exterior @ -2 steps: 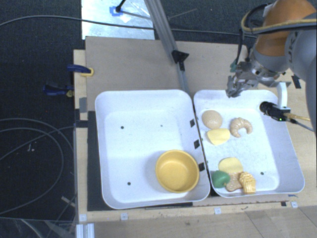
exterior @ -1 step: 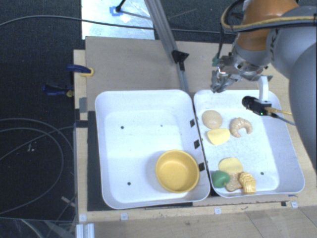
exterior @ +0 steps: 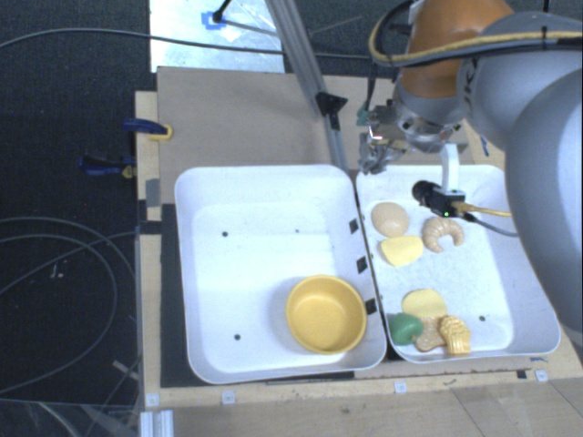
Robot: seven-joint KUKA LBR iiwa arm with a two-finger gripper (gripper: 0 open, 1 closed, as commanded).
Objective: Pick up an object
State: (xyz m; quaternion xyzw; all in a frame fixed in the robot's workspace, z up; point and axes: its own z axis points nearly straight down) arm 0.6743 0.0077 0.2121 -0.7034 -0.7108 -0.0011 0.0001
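Gripper (exterior: 374, 157): positioned at the right bin's (exterior: 528, 335) far left corner; finger state cannot be told. Croissant (exterior: 443, 233), bun (exterior: 390, 217), yellow pieces: contained in the right bin. Yellow bowl (exterior: 326, 313): held in the left bin (exterior: 219, 244).

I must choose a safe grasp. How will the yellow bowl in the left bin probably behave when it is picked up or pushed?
The yellow bowl looks rigid and probably light, like plastic. Standing upright on the left bin, it should slide rather than tip. Its smooth, rounded rim may slip.
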